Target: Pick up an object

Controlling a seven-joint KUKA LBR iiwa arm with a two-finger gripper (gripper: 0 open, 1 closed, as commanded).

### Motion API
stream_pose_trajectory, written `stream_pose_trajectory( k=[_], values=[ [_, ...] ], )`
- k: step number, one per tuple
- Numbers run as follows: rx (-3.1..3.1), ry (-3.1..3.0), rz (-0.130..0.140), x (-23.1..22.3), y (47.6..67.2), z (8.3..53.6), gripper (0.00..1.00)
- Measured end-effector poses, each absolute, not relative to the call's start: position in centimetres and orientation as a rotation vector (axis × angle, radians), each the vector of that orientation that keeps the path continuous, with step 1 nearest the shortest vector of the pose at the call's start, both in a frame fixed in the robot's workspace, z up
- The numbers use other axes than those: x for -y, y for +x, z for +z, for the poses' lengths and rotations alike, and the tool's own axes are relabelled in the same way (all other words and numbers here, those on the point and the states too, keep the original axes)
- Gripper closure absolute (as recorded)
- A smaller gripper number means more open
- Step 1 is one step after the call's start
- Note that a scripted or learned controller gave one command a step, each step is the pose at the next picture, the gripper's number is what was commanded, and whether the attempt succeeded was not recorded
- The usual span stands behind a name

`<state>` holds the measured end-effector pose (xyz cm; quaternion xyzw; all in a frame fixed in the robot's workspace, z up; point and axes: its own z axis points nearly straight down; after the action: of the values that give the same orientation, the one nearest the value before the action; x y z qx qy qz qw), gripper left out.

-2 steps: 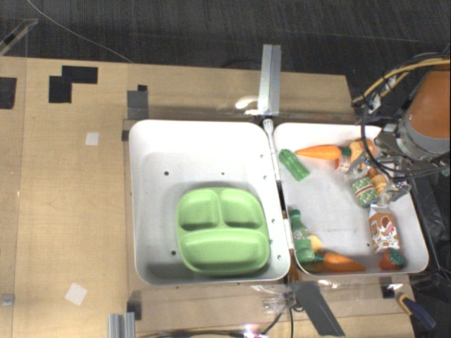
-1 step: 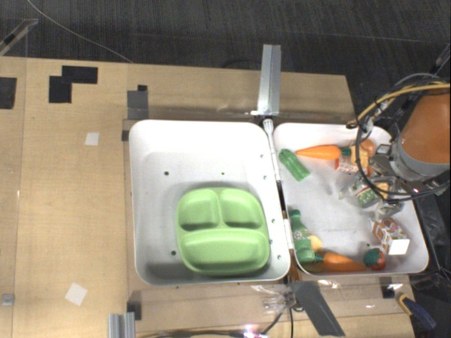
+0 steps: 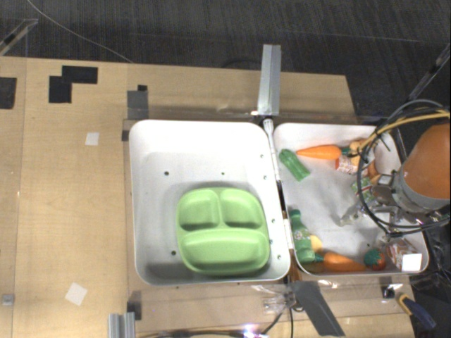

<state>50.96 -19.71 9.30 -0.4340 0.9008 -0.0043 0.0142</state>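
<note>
My grey arm with its orange band runs off the picture's right edge, its black cables masking my jaws and the right white bin's far side. Small items piled at that bin's lower right corner are too jumbled to identify.

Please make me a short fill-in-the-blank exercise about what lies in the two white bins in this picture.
1. The green divided tray lies in the ____ bin of the camera view.
2. The tray has ____ compartments.
3. The carrot near the right bin's far wall has the colour ____.
4. The gripper hangs over the ____ bin.

Missing words: left; three; orange; right
</note>
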Motion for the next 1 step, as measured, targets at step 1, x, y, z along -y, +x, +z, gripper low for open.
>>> stream_pose_trajectory(
  k=[1],
  values=[
    [-2.620,-1.705,-0.027,17.53,50.56,9.18,0.00]
  ],
)
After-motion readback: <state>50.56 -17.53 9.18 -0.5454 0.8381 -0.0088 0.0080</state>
